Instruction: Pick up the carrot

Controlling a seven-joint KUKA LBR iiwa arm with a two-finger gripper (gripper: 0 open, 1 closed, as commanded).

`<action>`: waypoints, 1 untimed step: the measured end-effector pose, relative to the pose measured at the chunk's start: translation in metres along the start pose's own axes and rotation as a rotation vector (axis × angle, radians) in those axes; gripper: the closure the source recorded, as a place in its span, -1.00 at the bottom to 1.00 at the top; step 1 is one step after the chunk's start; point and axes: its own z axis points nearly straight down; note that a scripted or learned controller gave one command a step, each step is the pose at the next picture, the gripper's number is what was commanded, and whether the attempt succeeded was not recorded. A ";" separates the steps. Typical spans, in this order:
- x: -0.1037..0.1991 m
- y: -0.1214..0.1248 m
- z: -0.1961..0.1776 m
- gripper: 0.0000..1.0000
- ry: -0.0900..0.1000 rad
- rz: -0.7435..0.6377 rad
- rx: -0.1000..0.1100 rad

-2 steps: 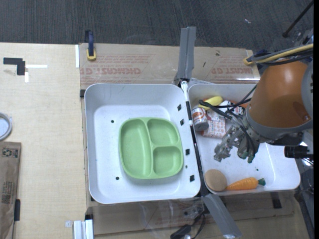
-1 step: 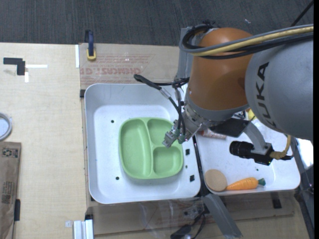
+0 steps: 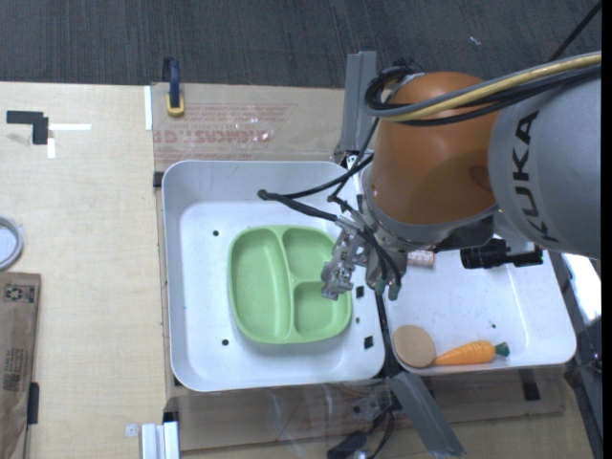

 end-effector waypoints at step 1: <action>-0.001 0.000 -0.009 1.00 -0.001 0.000 0.001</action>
